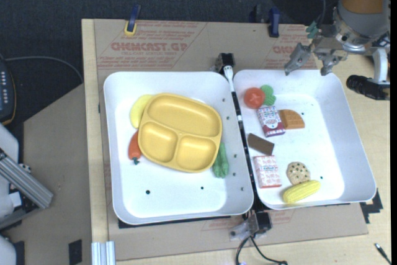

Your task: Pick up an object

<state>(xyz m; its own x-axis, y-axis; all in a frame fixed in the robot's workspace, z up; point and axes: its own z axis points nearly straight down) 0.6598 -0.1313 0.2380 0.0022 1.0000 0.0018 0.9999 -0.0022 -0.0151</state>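
Red toy tomato (pixel 253 97) with a green leafy piece lies at the far-left corner of the right bin (pixel 347 133), beside a small packet (pixel 270 120). Probably light, rigid and smooth, it may roll; grasp across its middle. The tool (pixel 308 62) hangs spread and empty above the bin's far rim.
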